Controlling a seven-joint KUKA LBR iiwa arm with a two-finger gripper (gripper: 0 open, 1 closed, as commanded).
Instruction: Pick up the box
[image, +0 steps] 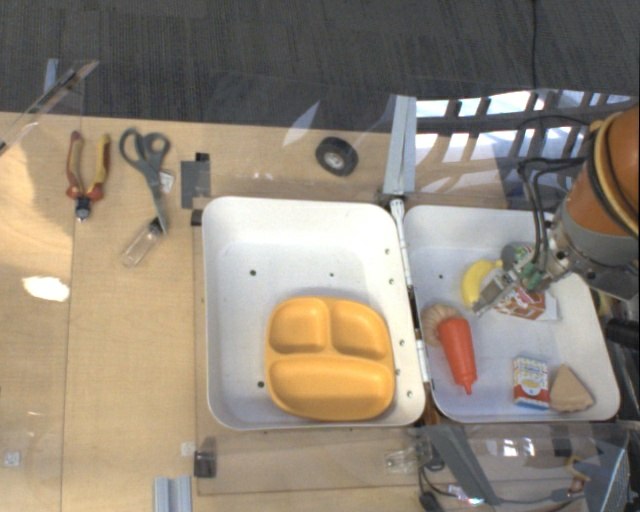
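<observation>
Risk of a wrong grab in the crowded right bin (590, 330).
Gripper (508, 283), grip state unreadable, hangs over a flat packet (528, 303) beside the banana (478, 281); the box (531, 382) lies well apart, touching a brown wedge (572, 392).

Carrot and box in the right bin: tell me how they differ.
The carrot is plain orange-red, long and tapered; the box is squarish, printed in red, yellow and white. The carrot lies near the right bin's left wall; the box lies toward its front right corner, next to a brown wedge. Both lie flat in that bin, apart from the tool.
</observation>
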